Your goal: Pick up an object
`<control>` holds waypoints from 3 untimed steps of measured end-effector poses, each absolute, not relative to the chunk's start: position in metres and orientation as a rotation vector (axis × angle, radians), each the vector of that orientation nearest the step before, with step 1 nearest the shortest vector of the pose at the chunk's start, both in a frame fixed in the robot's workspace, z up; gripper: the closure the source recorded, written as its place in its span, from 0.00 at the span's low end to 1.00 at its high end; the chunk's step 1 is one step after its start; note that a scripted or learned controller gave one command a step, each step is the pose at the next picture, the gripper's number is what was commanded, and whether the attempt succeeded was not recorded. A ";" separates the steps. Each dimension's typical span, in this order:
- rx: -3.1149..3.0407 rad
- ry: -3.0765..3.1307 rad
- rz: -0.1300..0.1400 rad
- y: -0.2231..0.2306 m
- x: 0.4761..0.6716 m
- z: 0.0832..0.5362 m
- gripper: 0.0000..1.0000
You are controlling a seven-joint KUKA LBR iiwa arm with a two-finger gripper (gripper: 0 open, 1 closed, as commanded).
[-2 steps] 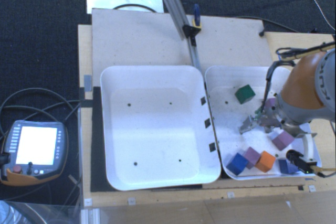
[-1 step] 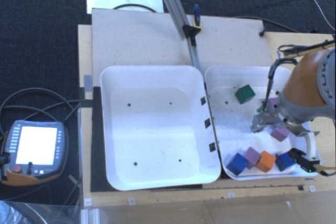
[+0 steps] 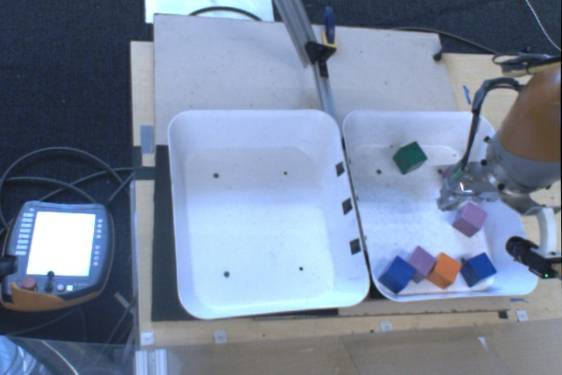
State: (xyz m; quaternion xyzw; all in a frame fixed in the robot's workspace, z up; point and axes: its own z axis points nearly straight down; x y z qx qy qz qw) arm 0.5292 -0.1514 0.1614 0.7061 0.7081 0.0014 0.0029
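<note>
Cube selection at this moment depended on what lay closest to the gripper (image 3: 455, 189), which hung over the right part of the right bin (image 3: 369, 129). You could not tell from the camera view whether the gripper was open or closed, and nothing was visibly held in it.

The light purple cube (image 3: 470, 218) lay just beside the gripper, toward the near side and slightly right of it. It sat flat on the bin floor, rotated somewhat against the bin walls, with no long axis to favour.

The green cube (image 3: 409, 157) lay further off, to the left of the gripper and toward the far side, standing alone.

Along the near wall of the right bin you had a row of four cubes: a blue cube (image 3: 397, 273), a second purple cube (image 3: 423, 261), an orange cube (image 3: 444, 269) and another blue cube (image 3: 479, 268). The first three were touching or nearly so.

Judged from this layout, the light purple cube was the nearest target, requiring only a short shift toward the near side and a descent.
</note>
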 end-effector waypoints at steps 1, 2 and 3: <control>2.212 2.222 0.006 -0.152 0.531 0.204 1.00; 2.211 2.232 0.004 -0.102 0.526 0.205 1.00; 2.210 2.234 0.005 -0.053 0.526 0.211 1.00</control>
